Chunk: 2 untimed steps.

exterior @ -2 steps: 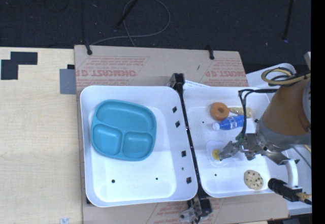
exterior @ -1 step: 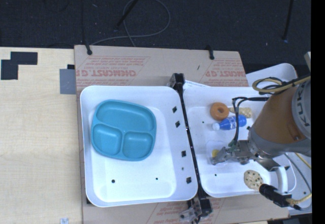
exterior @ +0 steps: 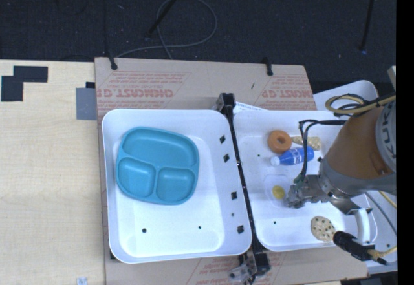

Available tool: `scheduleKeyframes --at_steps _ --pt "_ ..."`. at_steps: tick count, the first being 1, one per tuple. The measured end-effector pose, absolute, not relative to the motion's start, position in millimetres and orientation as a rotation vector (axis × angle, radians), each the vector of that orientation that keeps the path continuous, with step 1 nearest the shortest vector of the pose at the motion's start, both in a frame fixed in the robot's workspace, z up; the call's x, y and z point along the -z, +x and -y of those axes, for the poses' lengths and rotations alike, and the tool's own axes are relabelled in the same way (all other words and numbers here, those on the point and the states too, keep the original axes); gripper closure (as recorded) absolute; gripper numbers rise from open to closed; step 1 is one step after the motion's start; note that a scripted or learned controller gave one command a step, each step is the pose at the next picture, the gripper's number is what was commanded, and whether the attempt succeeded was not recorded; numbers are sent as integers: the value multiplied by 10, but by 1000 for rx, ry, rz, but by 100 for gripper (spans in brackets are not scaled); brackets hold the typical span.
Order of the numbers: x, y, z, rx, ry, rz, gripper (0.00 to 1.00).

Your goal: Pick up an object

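Observation:
In the right bin (exterior: 262, 229) lie an orange doughnut-shaped ring (exterior: 279, 141), a small blue and white bottle (exterior: 292, 158) on its side, a small yellow piece (exterior: 278, 192), a pale piece (exterior: 313, 143) behind the bottle, and a speckled tan cookie (exterior: 321, 228). My gripper (exterior: 297, 198) is low in this bin, just right of the yellow piece and in front of the bottle. The arm's bulk covers the bin's right part.
The left bin (exterior: 165, 238) holds a blue three-compartment plate (exterior: 157, 165) in its upper left half. A black divider (exterior: 237, 180) runs between the bins. Cables (exterior: 343, 104) loop over the right bin's far corner.

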<state>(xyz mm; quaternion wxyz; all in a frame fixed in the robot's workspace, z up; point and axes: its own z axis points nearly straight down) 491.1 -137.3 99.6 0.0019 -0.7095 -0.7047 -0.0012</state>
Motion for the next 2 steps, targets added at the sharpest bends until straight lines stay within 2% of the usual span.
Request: scheduleKeyframes --at_steps 1,2 --pt "-1625 4928 1378 3 -2222 2224 100" --pt "-2057 4927 1337 2 -2221 2224 100"
